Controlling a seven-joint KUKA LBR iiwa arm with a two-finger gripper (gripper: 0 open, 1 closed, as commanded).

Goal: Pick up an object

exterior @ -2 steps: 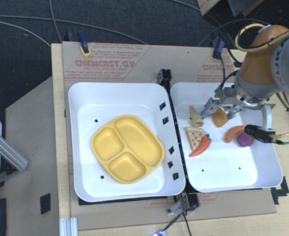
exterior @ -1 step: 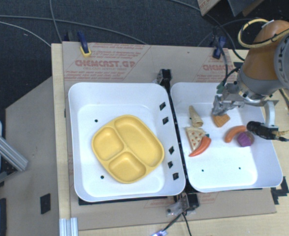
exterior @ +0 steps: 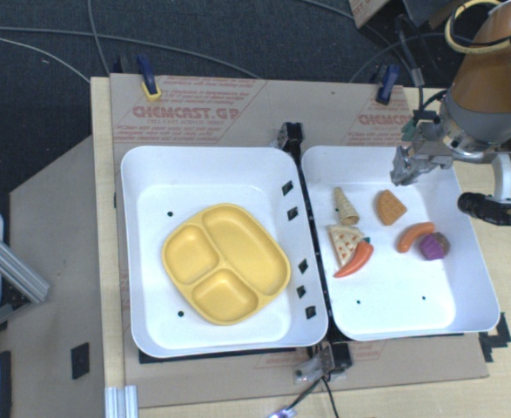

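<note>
The likeliest target is the small orange waffle-like piece [exterior: 391, 207], lying flat toward the far side of the right bin [exterior: 464, 307], just below and to the left of the end effector [exterior: 407, 174]. Around it lie the other candidates: a cone-shaped piece [exterior: 346, 205] to its left, a tan wedge [exterior: 344, 242] touching a red pepper [exterior: 354, 260] nearer the divider, and an orange sausage-shaped piece [exterior: 414, 236] just beside a purple lump [exterior: 433, 246] to the right. The end effector hovers over the bin's far edge with nothing visible beneath it — whether it is released or clenched, I cannot tell from this slant. By my reading this is the approach step: nothing is lifted yet, and every item rests on the bin floor. The next move calls for settling over one piece — the waffle piece is nearest and stands apart from its neighbours — then descending squarely enough to straddle it. The left bin [exterior: 142, 233] holds a yellow divided tray [exterior: 225, 262], well apart from the action; both bins sit on the worktop [exterior: 116, 129].
</note>
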